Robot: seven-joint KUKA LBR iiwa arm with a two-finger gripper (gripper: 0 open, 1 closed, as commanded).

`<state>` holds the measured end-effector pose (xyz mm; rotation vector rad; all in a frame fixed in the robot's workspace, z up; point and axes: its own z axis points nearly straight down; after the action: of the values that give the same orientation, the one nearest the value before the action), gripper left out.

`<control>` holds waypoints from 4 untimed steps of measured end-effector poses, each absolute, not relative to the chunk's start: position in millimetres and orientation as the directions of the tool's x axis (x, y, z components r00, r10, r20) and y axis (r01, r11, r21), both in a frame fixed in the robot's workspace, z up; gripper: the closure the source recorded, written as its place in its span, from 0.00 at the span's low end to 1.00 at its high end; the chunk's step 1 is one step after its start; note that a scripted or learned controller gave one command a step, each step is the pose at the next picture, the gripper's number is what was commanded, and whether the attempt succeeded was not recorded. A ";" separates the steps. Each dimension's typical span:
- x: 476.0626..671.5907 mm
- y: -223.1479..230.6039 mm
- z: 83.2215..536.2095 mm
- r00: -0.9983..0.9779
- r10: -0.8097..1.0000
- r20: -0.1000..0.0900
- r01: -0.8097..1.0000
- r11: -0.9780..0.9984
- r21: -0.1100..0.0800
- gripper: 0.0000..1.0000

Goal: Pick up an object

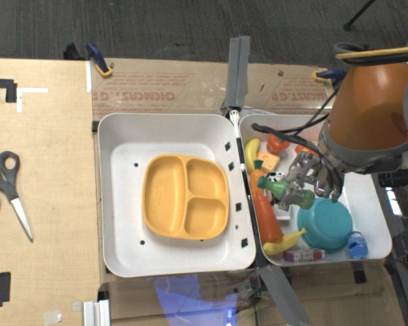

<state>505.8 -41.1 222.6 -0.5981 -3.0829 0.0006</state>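
My gripper point(311, 180) hangs low over the middle of the right bin point(374, 202), under the orange wrist band. A green object point(290, 194) lies right at its tip, touching or nearly so; whether it is gripped is unclear. A teal cup point(325, 225) stands just below the gripper. To the left lie an orange-red carrot point(266, 217), a yellow banana point(251, 153), an orange block point(269, 161) and a red tomato-like piece point(278, 143). A second yellow banana point(284, 244), a pink-and-white tube point(303, 255) and a small blue item point(357, 244) sit along the bin's near edge.
The left bin point(115, 195) holds a yellow divided plate point(187, 197). Scissors point(12, 189) lie on the bench at far left. A grey post point(237, 73) stands behind the wall between the bins. Dark cables point(306, 131) trail over the right bin's far side.
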 end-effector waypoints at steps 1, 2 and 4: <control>478.4 -131.8 182.5 -0.959 0.282 0.000 0.282 0.959 0.000 1.00; 478.6 -106.0 115.7 -0.951 0.310 -0.003 0.310 0.951 0.000 1.00; 491.3 -174.6 130.2 -0.902 0.430 -0.029 0.430 0.903 0.004 1.00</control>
<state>491.3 -174.6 130.2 -0.6994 -3.0930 0.0044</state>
